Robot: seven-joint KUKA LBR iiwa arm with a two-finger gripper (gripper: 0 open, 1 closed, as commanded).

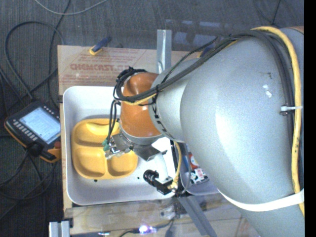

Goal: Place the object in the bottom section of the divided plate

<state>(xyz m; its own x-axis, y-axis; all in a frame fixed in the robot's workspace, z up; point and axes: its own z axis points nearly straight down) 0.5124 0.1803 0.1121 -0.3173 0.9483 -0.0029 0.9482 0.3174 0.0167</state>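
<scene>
The arm (237,112) hangs over the white bin (79,102), its gripper (112,148) low above the yellow divided plate (91,147), toward the plate's 3 o'clock edge. This looks like the placing step; next it must line up over the bottom section. Whether the gripper is open, closed or holding anything, I cannot tell. The object itself is hidden or too small to make out.

Pincer (112,149) apparently over yellow plate (89,149).
</scene>
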